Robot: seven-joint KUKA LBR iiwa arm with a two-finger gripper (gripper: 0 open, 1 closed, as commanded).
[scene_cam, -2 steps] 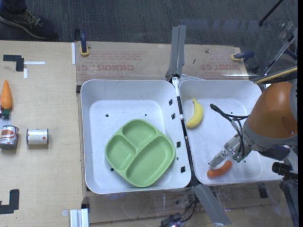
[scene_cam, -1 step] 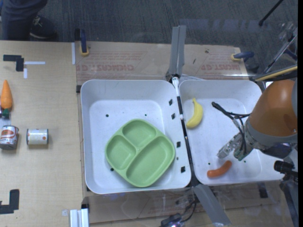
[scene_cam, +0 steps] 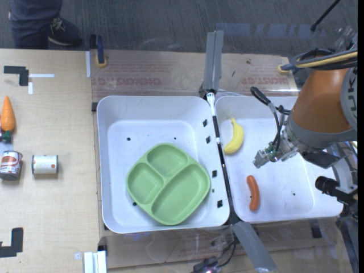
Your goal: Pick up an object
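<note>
a light wooden bench [scene_cam: 51, 209] carries two shallow white bins side by side, the left bin [scene_cam: 108, 152] and the right bin [scene_cam: 296, 209], touching along a grey divider. on the bare wood left of them lie a carrot [scene_cam: 7, 115], a small can [scene_cam: 10, 165] and a second can on its side [scene_cam: 45, 165]. black bracket marks [scene_cam: 16, 73] sit near the bench's left edge.

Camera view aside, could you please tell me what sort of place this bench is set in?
Probably a robotics lab bench for pick-up trials: a grey and orange arm reaches over two white bins, which hold toy food such as a banana and a green divided plate.
</note>
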